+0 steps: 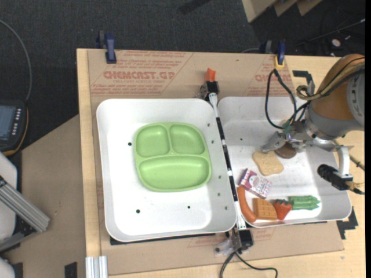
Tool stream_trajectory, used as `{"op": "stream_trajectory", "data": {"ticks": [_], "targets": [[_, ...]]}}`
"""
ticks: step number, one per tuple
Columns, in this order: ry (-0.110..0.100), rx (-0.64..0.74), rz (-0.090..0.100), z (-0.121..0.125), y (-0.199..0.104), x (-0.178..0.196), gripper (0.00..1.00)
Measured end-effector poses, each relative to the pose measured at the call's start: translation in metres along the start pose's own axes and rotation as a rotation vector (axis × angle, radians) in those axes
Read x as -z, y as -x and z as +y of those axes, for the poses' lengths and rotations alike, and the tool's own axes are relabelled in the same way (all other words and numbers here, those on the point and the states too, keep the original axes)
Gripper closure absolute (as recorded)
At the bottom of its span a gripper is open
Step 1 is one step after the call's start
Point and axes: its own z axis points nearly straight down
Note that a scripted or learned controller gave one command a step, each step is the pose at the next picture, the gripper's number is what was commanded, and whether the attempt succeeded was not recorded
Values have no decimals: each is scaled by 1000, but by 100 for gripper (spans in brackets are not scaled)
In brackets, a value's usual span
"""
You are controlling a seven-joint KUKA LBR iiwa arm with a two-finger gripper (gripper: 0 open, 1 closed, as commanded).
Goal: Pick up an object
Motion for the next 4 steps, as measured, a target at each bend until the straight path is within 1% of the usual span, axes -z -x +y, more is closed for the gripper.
{"op": "stream_trajectory", "data": {"ticks": [1, 2, 3, 4], "targets": [[14, -2, -5, 3, 2, 17, 100], [12, -2, -4, 2, 2, 16, 0], [3, 2, 1, 49, -16, 0, 0], [-3, -3, 3, 38, -19, 1, 0]]}}
